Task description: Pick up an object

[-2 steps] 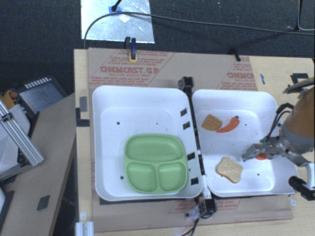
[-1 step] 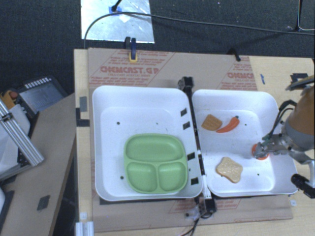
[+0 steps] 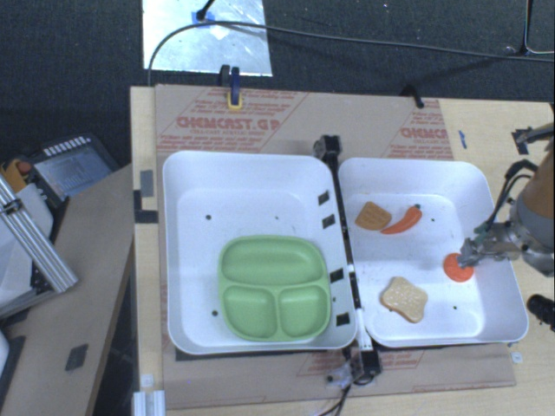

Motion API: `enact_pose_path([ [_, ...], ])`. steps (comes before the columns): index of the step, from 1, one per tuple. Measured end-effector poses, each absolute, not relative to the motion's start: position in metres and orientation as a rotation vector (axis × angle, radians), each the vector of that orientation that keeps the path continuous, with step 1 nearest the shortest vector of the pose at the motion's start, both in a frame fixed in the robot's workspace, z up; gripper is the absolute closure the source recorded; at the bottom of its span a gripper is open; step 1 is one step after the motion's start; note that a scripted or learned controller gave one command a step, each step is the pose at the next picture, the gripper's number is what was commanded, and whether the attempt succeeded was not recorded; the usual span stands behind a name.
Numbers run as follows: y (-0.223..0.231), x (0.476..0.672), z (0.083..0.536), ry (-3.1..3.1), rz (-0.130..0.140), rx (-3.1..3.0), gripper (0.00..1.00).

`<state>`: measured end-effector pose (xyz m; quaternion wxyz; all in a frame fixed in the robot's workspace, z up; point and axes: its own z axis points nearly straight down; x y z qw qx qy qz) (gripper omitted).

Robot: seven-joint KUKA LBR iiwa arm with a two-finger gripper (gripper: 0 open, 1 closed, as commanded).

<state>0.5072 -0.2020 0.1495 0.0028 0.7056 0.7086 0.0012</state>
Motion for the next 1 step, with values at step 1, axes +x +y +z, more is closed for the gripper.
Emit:
enact_pose_path([
  [1, -0.1977, 0.5002, 0.2057, 2.222, 0.004, 2.213, 1.0],
])
